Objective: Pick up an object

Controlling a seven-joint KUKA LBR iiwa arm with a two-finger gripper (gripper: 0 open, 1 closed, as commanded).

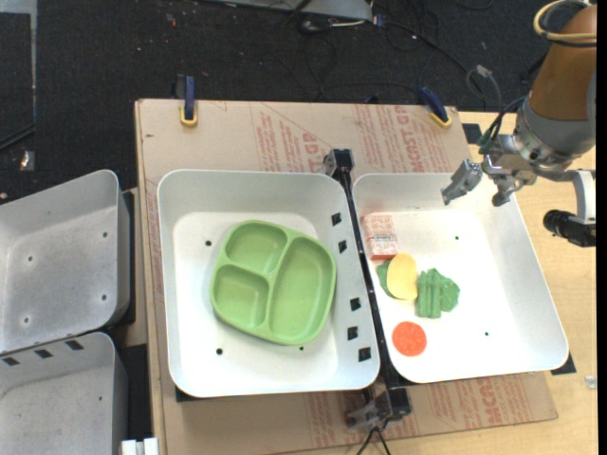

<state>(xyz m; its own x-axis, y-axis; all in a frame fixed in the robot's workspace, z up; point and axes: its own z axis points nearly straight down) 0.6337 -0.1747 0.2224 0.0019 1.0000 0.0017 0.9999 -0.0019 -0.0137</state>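
Spread apart and holding nothing, my two grey fingers hang over the far right corner of the right-hand shallow white plastic bin (531, 282); my gripper (482, 184) has bare white floor showing in the gap between its tips. Behind it rises my grey wrist and the orange band of my arm (567, 60).

Every candidate lies in that same right bin, clustered against its left wall, well apart from my gripper. Nearest to me is a small flat white packet with red print (380, 234), lying just beside the bin's left wall. Below it, touching or nearly so, sits a yellow oval toy, smooth like a lemon or potato (402, 276). Touching that on its right is a knobbly green plastic vegetable (437, 293), and nearer the bin's front edge, a little apart from the others, lies a flat orange-red disc (410, 338).

Left of the right bin, in the neighbouring white bin (180, 254), rests a light green plastic tray with three compartments (274, 281); I judge it too broad for my fingers.

As I read it, the task is at its start: I am positioned above the bin but have not chosen or approached anything. My next move calls for travelling leftward across the bin, centring over one item, probably the green vegetable or the yellow oval, which offer graspable bulk, then descending with my fingers straddling it. The flat disc and packet look harder to catch.
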